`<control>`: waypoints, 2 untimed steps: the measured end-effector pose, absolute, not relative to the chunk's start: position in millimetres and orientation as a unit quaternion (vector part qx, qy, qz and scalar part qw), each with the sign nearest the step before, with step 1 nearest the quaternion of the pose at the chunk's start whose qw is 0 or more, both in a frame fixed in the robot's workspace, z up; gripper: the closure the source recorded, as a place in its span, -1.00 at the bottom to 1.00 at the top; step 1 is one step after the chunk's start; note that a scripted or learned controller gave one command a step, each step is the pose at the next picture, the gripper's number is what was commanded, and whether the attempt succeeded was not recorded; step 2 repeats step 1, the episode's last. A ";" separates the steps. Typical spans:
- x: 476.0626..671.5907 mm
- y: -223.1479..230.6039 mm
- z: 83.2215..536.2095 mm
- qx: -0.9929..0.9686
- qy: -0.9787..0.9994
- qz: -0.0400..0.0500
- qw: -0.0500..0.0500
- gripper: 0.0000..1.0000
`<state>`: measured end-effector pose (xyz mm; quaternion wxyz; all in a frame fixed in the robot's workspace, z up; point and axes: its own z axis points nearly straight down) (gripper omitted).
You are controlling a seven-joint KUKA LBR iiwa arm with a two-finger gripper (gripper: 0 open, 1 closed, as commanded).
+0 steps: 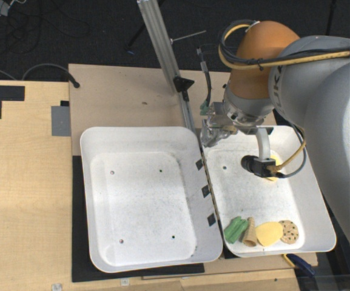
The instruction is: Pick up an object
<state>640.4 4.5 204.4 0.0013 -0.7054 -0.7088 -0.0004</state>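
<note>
The right bin (241, 187) holds a small cluster at its near edge: a green piece (236, 229), a tan cone-like piece (249, 233), a yellow piece (269, 234) and a round speckled cookie (289, 231). Another yellow object (276, 163) lies near the bin's right side, partly hidden by a black part of the arm. My gripper (212, 132) hangs over the far left corner of the right bin, close to the divider between the bins and well away from the cluster. I see nothing held under it.
The left bin (141, 196) sits beside the right one. A slanted aluminium rail (162, 47) rises behind the bins, close to the gripper. The arm's orange band (259, 47) and grey body cover the right bin's far right.
</note>
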 end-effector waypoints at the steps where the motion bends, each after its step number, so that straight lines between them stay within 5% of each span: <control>1: 644.4 46.7 213.0 -0.706 -0.708 0.000 0.001 1.00; 2: 644.4 46.7 213.0 -0.706 -0.708 0.000 0.001 1.00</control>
